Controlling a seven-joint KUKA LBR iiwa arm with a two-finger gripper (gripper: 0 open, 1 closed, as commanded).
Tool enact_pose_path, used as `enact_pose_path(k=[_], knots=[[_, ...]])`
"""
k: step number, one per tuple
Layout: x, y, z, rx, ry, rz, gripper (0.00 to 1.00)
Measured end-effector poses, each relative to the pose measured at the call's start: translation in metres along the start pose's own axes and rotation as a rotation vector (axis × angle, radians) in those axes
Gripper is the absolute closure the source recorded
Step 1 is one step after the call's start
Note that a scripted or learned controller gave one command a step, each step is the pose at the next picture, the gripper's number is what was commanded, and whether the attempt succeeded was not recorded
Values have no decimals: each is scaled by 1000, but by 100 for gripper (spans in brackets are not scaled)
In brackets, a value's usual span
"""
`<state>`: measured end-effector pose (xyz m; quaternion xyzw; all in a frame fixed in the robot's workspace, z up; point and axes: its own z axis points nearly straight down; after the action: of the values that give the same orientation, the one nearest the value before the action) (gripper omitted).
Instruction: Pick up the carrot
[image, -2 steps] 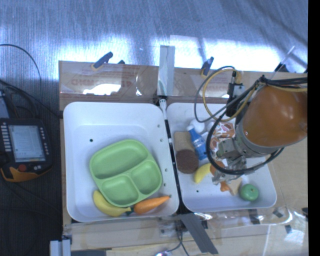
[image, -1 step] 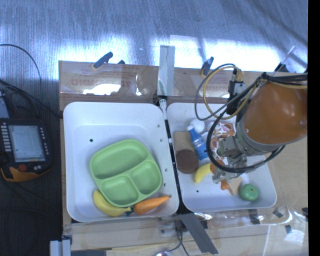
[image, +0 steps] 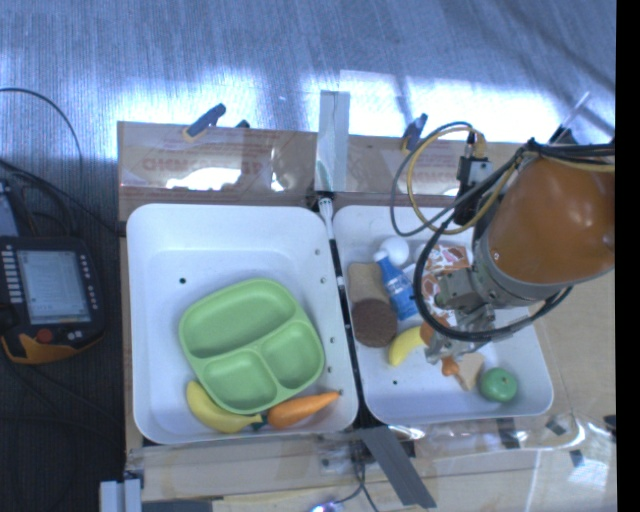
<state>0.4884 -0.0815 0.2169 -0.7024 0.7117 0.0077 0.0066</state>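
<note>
Looking down at a slant on both bins w/ the one camera: the carrot (image: 303, 408) is lying in the left bin (image: 160, 240), at its near edge, right of center, tucked just beside the green divided plate (image: 252, 343) and prob. touching its rim. Its thick end is sitting next to a yellow banana (image: 215, 411) by the plate's lower left, and its thin tip is pointing toward the divider between bins.

The arm is hanging over the right bin (image: 530, 385) instead, w/ the orange band above the wrist covering much of that side. The gripper (image: 452, 352) is pointing down among the clutter there: a blue tube (image: 397, 289), a brown round piece (image: 375, 321), a yellow piece (image: 405, 347), a small orange bit (image: 458, 371), a green ball (image: 498, 384). How wide the claw is standing, or whether it's got anything, I cannot tell; the wrist and cables are blocking it.

Handling, as a guess: carrot is looking like a light toy veg, stiff, smooth and tapered, so prob. slippery toward the tip. Best hold is seeming to be across the thick mid-body, jaws closing across its short width, staying off the plate rim and bin wall. Gripper is well apart from it, so the job is looking not yet begun.
</note>
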Motion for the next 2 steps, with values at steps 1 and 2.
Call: enact_pose_path(k=[1,2], knots=[[-2,-1,-8,0,-4,0,100],[-5,-2,-17,0,-8,1,100]])
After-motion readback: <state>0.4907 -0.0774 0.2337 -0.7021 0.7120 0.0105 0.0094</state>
